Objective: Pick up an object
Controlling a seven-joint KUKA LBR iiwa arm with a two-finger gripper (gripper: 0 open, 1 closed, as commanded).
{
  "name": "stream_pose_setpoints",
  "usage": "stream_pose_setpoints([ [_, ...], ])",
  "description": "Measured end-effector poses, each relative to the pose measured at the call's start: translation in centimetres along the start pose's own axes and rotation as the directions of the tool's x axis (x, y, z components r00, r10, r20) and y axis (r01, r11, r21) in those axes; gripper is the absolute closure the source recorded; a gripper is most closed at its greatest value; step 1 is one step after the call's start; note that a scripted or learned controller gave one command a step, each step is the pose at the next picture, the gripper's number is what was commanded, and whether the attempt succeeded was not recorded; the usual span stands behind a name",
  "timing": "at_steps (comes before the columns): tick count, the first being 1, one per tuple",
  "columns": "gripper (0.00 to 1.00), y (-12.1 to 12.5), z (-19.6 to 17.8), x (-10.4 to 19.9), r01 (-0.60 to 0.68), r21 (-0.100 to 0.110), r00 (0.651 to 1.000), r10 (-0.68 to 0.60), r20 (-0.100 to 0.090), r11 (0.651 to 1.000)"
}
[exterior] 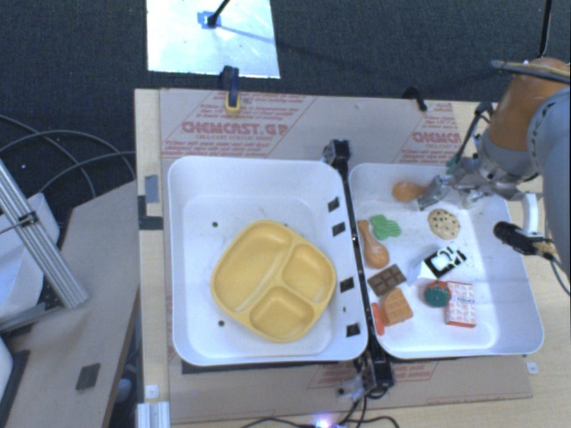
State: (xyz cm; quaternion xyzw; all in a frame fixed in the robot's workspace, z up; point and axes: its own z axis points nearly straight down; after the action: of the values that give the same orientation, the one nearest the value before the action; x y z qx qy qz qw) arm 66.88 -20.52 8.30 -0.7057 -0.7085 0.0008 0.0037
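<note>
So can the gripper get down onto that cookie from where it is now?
Probably yes. The gripper hovers just above the cookie, which lies flat with free space around it.

left bin (187, 239): yellow three-compartment tray (273, 279), tilted | right bin (526, 328): cookie (443, 224), green toy (385, 227), drumstick (372, 244), chocolate bar (386, 280), orange block (396, 308), teal ball (435, 294), red-white carton (460, 304), black-white item (443, 261), orange item (409, 190) | gripper (443, 191) just beside the orange item, above the cookie, at bin's far edge
</note>
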Motion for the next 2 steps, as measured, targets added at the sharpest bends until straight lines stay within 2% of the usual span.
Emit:
stream_pose_setpoints([
  [1,0.0,-7.1,-0.1,-0.1,-0.005,-0.003,1.0,0.005,0.003,1.0],
  [2,0.0,-12.6,0.0,-0.1,-0.005,-0.004,1.0,0.005,0.003,1.0],
])
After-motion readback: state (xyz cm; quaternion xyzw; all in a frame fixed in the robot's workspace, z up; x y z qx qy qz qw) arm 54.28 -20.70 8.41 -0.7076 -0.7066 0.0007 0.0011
